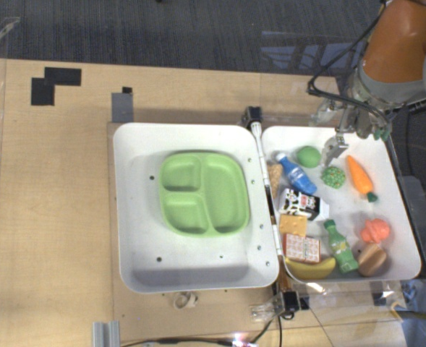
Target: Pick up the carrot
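The carrot [359, 177] is lying in the right bin [401, 215], at four o'clock from the gripper [335, 150]. Whether that gripper is clenched, I cannot tell.

At right of frame the gripper [335, 150] hangs over the right bin [404, 215], just left of the carrot [359, 176] (orange, green-tipped). A green divided plate [202, 193] sits in the left bin [137, 194].

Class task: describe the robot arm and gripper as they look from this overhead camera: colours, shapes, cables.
The arm has a bulky rounded orange section above pale grey housing. Dark cables loop beside it. Below sits a silvery metal gripper with slim grey fingers.
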Robot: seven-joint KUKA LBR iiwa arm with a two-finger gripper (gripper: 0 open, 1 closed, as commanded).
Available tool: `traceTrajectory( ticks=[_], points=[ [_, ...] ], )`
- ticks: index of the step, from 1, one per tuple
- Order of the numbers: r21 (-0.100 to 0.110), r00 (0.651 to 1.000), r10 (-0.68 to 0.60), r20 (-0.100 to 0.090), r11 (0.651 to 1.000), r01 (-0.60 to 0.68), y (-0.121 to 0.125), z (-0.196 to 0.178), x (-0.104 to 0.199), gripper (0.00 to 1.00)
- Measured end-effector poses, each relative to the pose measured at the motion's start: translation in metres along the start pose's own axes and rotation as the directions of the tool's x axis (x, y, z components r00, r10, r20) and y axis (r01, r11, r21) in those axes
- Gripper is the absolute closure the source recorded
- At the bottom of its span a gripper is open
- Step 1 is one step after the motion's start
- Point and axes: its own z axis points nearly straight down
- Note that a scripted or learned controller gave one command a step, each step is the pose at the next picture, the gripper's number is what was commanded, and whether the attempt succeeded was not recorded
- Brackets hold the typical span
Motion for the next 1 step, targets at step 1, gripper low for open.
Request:
traceTrajectory(
  ticks=[1],
  points=[
    [-0.001,0.968,-0.252,-0.003,0.968,0.252,-0.0604,0.0736,-0.0065,0.00]
  ],
)
